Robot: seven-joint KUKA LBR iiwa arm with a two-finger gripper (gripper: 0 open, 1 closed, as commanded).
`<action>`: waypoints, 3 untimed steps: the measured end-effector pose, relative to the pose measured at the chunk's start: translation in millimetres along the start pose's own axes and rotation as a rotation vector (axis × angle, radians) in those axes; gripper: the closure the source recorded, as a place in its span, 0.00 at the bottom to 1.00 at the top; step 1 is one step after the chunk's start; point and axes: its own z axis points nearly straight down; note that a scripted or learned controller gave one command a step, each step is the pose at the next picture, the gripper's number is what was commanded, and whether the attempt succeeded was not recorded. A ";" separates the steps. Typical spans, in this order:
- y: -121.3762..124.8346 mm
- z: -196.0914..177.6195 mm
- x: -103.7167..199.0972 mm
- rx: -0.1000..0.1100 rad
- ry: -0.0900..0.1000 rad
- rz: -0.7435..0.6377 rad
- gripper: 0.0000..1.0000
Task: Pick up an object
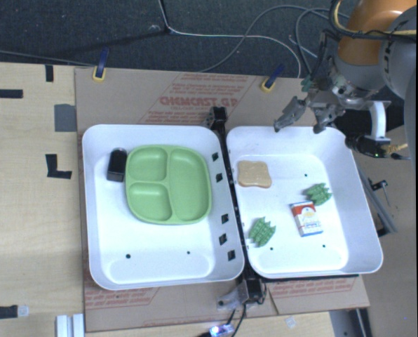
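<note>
The gripper (302, 120) hangs above the far edge of the right bin (356, 188), near its far left corner, with its two fingers (286, 118) spread apart and nothing between them. In the right bin, a slice of toast (254, 175) lies near the left wall toward the far side. A small red and white box (306, 217) lies close to the middle, a green toy (318, 194) just beyond it toward the right wall, and another green toy (262, 232) sits near the left wall toward the near edge. All four lie apart from one another and well clear of the gripper. In the left bin (97, 209), a green divided plate (169, 184) rests in the far half, and a small black block (116, 165) sits just beside the plate's left rim.
</note>
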 end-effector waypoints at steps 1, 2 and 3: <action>2.3 -8.4 0.4 -0.013 -0.002 -0.003 0.00; 0.6 56.4 3.5 -0.007 -0.002 -0.003 0.00; 1.7 100.8 -0.6 -0.010 -0.003 -0.003 0.00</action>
